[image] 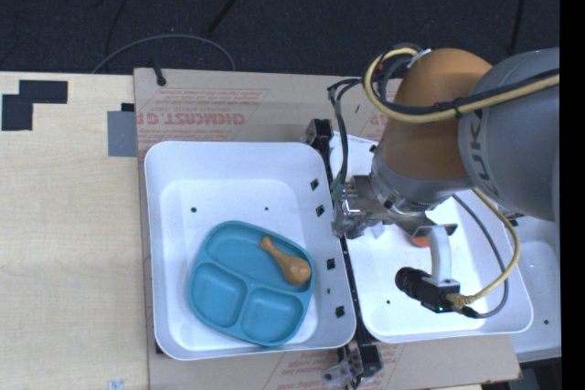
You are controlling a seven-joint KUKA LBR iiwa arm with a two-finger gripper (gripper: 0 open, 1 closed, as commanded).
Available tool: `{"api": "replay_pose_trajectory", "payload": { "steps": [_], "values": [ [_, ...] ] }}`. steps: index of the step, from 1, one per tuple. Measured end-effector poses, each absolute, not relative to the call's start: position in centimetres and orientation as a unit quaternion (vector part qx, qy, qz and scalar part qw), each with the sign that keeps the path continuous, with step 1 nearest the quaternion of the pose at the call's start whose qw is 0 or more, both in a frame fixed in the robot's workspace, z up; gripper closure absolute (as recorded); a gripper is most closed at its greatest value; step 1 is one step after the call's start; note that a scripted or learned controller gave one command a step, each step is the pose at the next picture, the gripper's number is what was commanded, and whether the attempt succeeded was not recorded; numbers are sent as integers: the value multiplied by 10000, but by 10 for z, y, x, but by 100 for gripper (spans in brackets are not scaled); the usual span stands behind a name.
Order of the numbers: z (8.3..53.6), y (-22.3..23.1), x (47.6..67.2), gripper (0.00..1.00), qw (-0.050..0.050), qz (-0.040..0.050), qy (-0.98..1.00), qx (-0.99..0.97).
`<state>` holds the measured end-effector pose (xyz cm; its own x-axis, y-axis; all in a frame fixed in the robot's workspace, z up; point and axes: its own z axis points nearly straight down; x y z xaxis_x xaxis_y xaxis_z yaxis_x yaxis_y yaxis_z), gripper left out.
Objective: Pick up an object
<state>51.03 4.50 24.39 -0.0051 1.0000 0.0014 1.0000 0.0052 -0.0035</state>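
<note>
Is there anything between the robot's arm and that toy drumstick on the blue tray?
Yes. The arm hangs over the right bin, and the drumstick lies on the tray in the left bin. The bins' adjoining walls stand between.

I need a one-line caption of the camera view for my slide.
Arm over the right bin; blue tray with a drumstick in the left bin.
</note>
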Motion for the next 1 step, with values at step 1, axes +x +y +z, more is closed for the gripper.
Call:
{"api": "replay_pose_trajectory", "payload": {
  "steps": [1],
  "values": [
    [241, 93, 534, 100, 12, 7, -7086, -7056]
  ]
}}
